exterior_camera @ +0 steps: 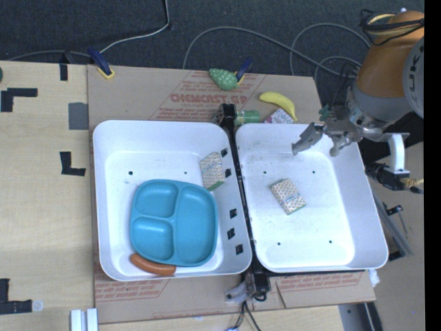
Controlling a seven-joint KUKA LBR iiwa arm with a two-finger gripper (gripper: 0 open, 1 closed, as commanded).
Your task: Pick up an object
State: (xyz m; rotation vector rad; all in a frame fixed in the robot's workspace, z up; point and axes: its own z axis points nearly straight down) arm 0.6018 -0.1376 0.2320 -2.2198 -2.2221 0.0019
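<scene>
Now small packet (288, 195) lies flat, long axis running upper-left to lower-right; pincer (321, 142) spread open.

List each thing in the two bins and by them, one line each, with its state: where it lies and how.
Blue plate: flat in left bin.
Sausage: lying against plate's near edge.
Left packet: against left bin's right wall.
Right packet: flat in right bin, untouched.
Banana: on cardboard behind bins.
Tool: above right bin's far edge, open, holding nothing.

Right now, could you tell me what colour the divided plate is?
Light blue, seen in the camera view: divided plate.
</scene>
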